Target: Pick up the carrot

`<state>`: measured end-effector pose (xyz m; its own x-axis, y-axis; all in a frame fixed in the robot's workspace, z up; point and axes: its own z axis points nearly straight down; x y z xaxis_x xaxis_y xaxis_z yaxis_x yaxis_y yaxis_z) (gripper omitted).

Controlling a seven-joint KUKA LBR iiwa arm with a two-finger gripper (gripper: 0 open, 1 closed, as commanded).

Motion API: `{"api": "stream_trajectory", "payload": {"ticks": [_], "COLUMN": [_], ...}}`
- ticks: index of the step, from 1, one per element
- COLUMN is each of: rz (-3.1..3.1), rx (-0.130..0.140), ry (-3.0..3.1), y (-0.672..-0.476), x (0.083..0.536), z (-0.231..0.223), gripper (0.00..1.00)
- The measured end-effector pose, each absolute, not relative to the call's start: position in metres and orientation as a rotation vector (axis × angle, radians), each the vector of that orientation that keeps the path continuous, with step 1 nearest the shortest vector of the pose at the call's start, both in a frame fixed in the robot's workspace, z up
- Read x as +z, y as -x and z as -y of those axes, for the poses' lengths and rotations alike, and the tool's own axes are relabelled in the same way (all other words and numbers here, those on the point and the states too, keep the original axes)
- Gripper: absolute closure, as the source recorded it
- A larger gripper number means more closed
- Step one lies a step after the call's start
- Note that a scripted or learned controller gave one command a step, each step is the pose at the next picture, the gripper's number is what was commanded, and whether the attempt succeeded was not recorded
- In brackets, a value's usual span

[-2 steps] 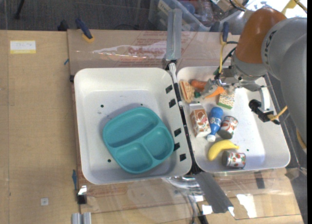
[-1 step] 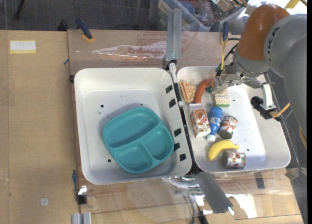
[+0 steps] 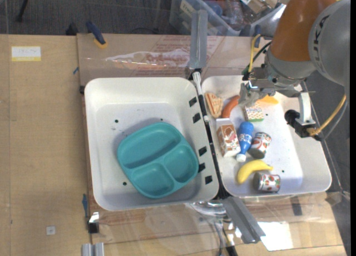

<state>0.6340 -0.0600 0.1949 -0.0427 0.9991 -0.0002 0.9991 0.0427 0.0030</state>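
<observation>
The carrot (image 3: 230, 106), a short orange-red piece, lies near the back left of the right bin (image 3: 311, 166), next to a slice of toast (image 3: 213, 104). My gripper (image 3: 251, 94) hangs low over the back of that bin, just right of the carrot's right end and above a small colourful box (image 3: 254, 113). The gripper body hides the carrot's right tip, so I cannot tell whether it touches the carrot.
The right bin also holds a brown carton (image 3: 227, 138), a blue bottle (image 3: 245, 139), two cans (image 3: 260, 143) (image 3: 268, 182), a banana (image 3: 253, 170) and an orange piece (image 3: 268, 101). A teal divided plate (image 3: 158, 160) lies in the left bin (image 3: 105, 110).
</observation>
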Motion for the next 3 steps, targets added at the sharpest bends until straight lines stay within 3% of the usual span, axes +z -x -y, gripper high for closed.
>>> {"api": "stream_trajectory", "payload": {"ticks": [1, 2, 3], "rz": [-2.347, -2.417, -2.416], "rx": [0.001, 0.001, 0.001], "ry": [-2.089, -2.007, -2.007], "y": [-0.615, -0.615, -0.615], "x": [0.19, 0.138, 0.138], "z": [0.081, 0.11, 0.11], "gripper": [1.0, 1.0, 0.0]}}
